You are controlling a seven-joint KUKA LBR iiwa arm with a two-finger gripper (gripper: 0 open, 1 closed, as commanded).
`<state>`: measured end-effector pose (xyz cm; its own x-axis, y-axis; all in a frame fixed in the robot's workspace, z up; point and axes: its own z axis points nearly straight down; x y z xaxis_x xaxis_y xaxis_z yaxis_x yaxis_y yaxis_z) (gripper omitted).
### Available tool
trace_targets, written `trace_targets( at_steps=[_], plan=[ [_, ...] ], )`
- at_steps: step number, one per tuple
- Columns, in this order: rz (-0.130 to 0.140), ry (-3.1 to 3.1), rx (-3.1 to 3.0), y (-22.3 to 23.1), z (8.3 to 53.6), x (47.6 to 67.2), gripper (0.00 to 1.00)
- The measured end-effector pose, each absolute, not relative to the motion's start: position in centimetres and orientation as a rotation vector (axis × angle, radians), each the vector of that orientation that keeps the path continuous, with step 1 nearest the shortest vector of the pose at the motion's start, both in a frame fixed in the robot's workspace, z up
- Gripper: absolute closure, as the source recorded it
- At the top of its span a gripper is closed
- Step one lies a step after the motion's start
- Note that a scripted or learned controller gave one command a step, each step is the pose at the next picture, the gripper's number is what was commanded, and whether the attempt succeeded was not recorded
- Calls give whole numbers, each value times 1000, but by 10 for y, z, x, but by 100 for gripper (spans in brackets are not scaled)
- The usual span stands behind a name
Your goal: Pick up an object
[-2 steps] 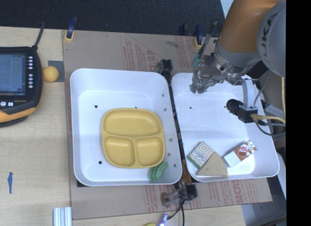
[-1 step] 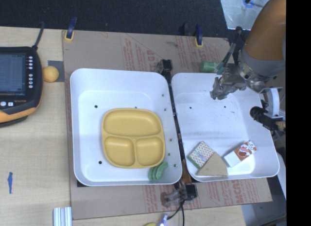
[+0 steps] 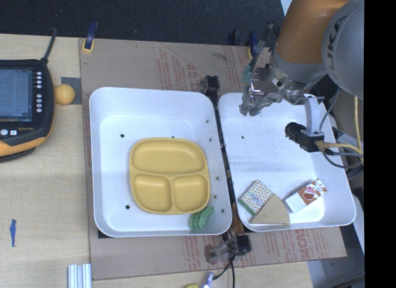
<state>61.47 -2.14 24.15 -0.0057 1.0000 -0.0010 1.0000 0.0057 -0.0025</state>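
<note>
My gripper (image 3: pixel 252 108) hangs over the far left corner of the right bin (image 3: pixel 272 150), with nothing seen between its fingers. Three objects lie along that bin's near edge: a green patterned packet (image 3: pixel 255 196), a tan wedge (image 3: pixel 271 213) and a white and red box (image 3: pixel 307 195). All three sit well in front of the gripper. In the left bin (image 3: pixel 111 119) a yellow divided tray (image 3: pixel 168 174) lies flat, with a small green object (image 3: pixel 200 218) at its near right corner.
A black ridge with clips separates the two bins. A teach pendant (image 3: pixel 21 107) and a yellow ball (image 3: pixel 64 93) rest on the bench to the left. Cables and a black fitting (image 3: pixel 301 135) trail from the arm over the right bin's far right side.
</note>
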Motion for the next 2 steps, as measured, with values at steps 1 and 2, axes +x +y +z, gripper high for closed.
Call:
trace_targets(
  at_steps=[1, 2],
  plan=[
    [2, -2225, -2215, 40, 253, 656, 100],
    [4, -2221, -2223, -103, 250, 656, 100]
  ],
)
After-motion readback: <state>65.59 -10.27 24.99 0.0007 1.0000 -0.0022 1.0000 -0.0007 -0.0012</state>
